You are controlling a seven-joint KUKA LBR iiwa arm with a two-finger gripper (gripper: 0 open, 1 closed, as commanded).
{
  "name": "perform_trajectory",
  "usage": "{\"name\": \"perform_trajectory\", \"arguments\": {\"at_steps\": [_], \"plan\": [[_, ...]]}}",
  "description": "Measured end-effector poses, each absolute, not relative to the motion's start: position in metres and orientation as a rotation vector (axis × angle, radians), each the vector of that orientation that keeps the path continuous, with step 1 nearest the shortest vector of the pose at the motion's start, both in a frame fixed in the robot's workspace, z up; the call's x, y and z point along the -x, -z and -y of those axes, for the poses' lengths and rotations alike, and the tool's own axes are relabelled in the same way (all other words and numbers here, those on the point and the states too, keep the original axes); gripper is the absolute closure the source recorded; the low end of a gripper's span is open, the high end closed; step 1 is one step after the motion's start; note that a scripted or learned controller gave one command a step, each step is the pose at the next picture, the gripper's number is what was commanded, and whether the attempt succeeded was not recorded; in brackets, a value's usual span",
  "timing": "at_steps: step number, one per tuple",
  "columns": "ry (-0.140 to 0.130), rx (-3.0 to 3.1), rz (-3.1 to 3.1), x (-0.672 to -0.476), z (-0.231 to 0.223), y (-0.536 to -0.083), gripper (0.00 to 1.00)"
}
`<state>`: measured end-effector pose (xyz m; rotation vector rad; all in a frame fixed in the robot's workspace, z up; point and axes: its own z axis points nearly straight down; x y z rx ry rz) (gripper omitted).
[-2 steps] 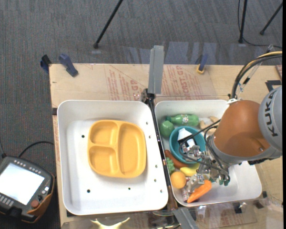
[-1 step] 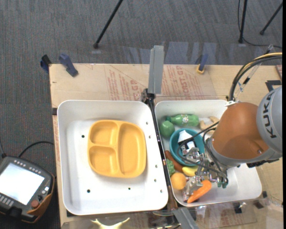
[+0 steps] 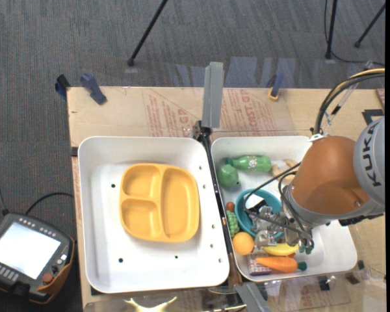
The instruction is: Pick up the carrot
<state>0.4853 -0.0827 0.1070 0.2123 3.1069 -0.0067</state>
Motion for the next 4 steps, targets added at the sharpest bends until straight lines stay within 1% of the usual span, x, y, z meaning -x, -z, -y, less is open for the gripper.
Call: {"name": "perform_trajectory", "arguments": {"at_steps": [1, 2, 3, 4], "plan": [[0.0, 0.234, -3.126, -0.498, 0.082, -0.246, 1.0], [0.003, 0.058, -3.132, -0.535, 0.133, -0.381, 1.0], [-0.009, 0.245, -3.141, -0.484, 0.215, -0.288, 1.0], [-0.012, 0.496, -3.11, -0.485, 0.204, -0.166, 1.0]]}}
